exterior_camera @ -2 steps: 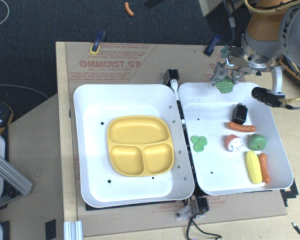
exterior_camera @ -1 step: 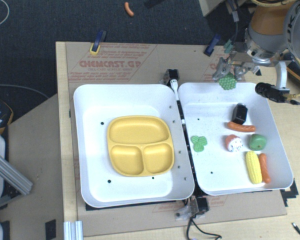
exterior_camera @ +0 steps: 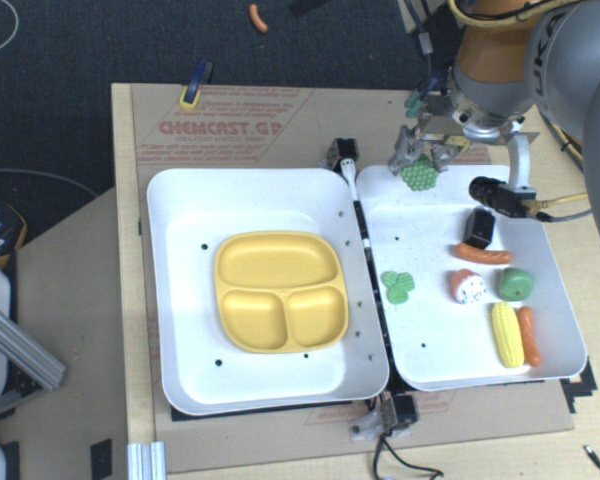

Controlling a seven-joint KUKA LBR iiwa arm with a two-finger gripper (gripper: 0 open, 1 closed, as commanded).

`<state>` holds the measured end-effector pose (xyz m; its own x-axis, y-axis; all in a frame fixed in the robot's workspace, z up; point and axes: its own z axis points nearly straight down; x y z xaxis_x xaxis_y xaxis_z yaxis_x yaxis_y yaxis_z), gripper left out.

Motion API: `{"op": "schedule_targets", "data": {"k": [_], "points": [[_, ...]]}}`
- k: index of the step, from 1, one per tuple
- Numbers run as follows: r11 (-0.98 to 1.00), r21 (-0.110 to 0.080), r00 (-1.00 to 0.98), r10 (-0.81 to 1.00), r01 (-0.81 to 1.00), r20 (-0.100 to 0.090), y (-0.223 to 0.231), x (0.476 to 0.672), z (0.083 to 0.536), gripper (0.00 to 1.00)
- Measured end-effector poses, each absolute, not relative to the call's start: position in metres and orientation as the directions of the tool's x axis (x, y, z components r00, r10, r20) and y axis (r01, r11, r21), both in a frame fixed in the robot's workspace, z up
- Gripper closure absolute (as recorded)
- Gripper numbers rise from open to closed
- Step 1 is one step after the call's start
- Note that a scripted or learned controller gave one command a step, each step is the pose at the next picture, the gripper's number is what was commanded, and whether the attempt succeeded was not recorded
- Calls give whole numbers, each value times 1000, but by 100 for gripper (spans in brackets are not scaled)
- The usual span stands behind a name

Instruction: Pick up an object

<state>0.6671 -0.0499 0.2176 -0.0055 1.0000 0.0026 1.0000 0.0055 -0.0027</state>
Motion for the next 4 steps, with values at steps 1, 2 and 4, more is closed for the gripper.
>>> {"op": "schedule_targets", "data": {"k": [1,2,4], "points": [[7,-2,-7,1000,1000,3,14,659,222,100],[5,0,-5,1000,1000,2,53,656,227,100],[1,2,-1,1000,1000,0,56,667,218,100]]}}
